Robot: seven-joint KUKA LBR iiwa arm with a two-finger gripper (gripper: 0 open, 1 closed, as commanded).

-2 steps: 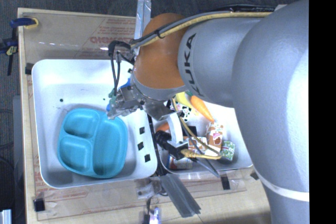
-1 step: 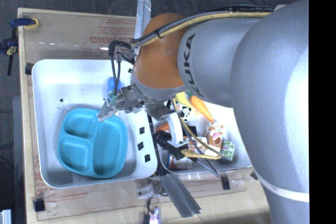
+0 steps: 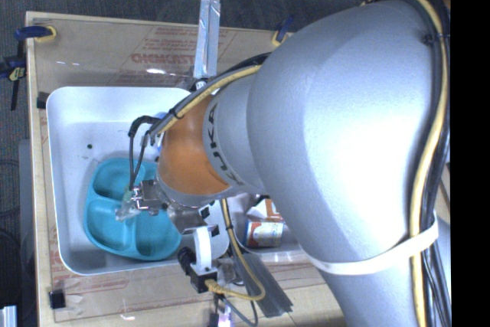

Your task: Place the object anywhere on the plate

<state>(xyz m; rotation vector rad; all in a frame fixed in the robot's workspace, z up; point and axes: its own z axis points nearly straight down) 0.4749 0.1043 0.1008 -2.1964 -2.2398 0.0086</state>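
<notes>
Overhead, the grey arm (image 3: 329,142) with its orange band (image 3: 187,157) covers most of the bench (image 3: 99,50). Its end effector (image 3: 130,204) hangs over the blue plate (image 3: 115,210) in the left white bin (image 3: 69,134); whether it is spread or closed cannot be told. A can (image 3: 264,232) lies in the neighbouring bin, just beside the arm, apart from the plate.

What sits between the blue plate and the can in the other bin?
In the camera view, the arm's wrist and cabling stand between the blue plate and the can.
</notes>
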